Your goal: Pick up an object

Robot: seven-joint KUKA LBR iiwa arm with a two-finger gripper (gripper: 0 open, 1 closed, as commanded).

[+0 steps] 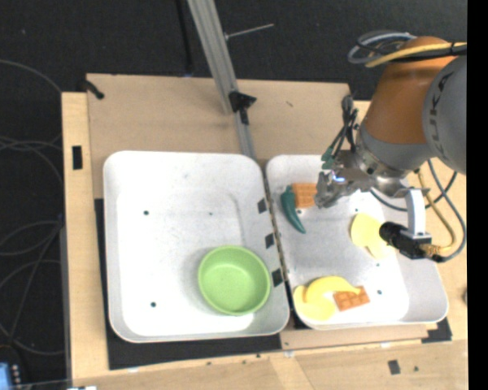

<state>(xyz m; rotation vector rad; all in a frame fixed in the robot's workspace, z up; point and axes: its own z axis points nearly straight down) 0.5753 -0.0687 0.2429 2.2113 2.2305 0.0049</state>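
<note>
1. The arm (407,104), grey with an orange band, reaches in from the right and hangs over the upper part of the right bin (415,303); it sits there, I judge, because that bin holds nearly all the candidates for a pick.
2. The left bin (146,185) lies beside it, their inner walls touching. It carries a green bowl (234,279) near its lower right corner, well apart from the arm and so an unlikely target.
3. A yellow rounded piece (319,289) rests at the right bin's lower edge with a small orange waffle-patterned piece (351,299) lying on it. Stacked like that, they would be awkward to take singly.
4. A pale yellow disc-like piece (364,230) sits mid-bin, just beside the black fitting on the wrist.
5. The gripper (332,187) is low over the bin's upper left. Whether the claw is spread or closed I cannot tell, and nothing is visibly held.
6. Just beside it lie a teal curved piece (293,211) and a small orange block (306,194), touching each other near the bin's left wall. These look like the intended objects, being nearest the claw.
</note>
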